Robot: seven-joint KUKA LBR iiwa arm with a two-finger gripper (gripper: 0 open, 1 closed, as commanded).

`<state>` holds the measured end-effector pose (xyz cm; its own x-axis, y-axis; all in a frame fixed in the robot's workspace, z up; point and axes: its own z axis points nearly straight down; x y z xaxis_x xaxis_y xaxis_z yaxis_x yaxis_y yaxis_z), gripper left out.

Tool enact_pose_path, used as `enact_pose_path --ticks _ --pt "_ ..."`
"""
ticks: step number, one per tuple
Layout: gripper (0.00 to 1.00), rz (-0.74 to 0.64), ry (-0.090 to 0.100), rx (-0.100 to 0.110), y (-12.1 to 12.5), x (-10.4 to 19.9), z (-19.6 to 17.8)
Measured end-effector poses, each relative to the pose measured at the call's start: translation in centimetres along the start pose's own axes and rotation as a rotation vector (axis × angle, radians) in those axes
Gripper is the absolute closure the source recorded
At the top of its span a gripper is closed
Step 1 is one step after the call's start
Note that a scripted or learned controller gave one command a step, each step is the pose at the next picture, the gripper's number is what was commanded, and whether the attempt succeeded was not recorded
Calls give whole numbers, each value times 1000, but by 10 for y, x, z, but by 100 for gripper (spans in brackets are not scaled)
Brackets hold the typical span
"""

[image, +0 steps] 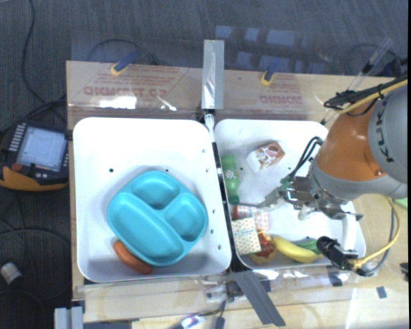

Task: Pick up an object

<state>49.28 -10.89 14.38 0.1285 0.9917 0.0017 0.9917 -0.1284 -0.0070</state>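
Note:
My gripper (291, 196) hangs over the middle of the right bin (288, 130), under the orange-banded wrist. Around it lie a yellow banana (292, 249) at the bin's front, a small patterned packet (245, 237) with a red-labelled box (252, 218) at the front left, a green bottle (229, 173) along the left wall, and a white-and-brown wrapped snack (266, 154) toward the back. Nothing shows between the gripper's tips.
The left bin (96, 142) holds a turquoise divided plate (157, 214) with an orange object (129, 256) tucked under its front edge. A metal divider strip (213, 74) stands at the back between the bins. Cables run along the bench's right side.

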Motion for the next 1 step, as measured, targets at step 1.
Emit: enact_pose_path --ticks 1 --pt "0 -5 -2 -28 -4 12 51"
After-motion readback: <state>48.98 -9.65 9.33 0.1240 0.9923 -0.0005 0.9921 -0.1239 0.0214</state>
